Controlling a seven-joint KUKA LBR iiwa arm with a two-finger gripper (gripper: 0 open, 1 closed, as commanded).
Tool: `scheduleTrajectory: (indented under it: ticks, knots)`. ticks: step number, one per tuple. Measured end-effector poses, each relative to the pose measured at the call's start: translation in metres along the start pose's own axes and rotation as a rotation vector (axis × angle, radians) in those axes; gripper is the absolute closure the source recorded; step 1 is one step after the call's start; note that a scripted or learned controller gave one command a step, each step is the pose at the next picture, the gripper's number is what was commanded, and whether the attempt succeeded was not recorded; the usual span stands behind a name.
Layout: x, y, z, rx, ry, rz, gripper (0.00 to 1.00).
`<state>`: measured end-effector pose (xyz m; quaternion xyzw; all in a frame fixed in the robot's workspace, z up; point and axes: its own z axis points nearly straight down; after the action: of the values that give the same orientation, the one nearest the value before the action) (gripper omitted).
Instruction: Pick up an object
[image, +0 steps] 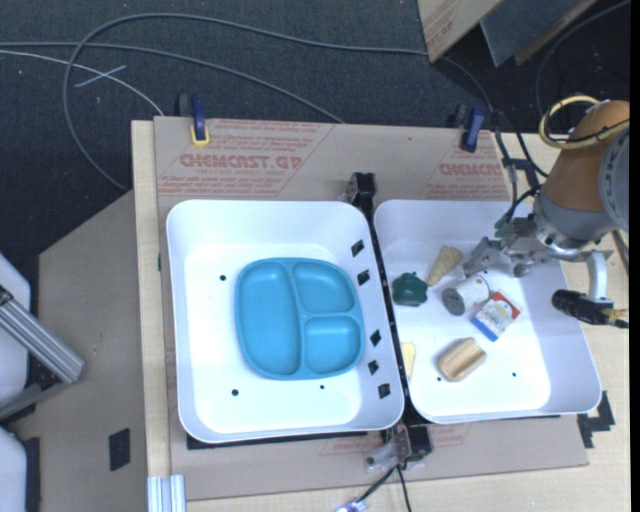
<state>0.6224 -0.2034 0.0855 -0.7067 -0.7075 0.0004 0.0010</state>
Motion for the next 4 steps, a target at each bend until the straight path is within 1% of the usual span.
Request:
scheduleTrajectory:
  ticks: [1,2,3,4]
  knots:
    - [0.000,0.001,-0.012,-0.003,-0.001,-0.001,1.00]
    - [-0.009,0.002,-0.072,-0.010,-0.004,0.000,1.00]
    - [-0.003,0.002,-0.118,-0.009,-0.003,-0.001,1.00]
    - [-0.003,0.004,-0.159,-0.009,-0.003,-0.001,1.00]
